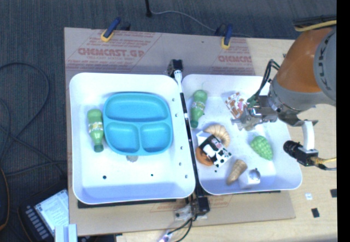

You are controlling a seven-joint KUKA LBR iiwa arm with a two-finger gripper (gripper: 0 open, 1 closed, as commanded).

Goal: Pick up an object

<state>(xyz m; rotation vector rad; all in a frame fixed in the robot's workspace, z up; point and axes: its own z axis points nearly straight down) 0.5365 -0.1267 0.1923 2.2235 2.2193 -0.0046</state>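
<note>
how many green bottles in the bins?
2. One green bottle lies in the left bin, left of the blue tray. The other lies in the right bin along its left wall. More could be hidden under the arm.

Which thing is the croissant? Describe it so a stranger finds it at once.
Start at the right bin. Near its left wall, below the green bottle, lies the croissant: a curved, golden-brown pastry, arched just above the black-and-white cow toy. No neighbour is crescent-shaped.
</note>
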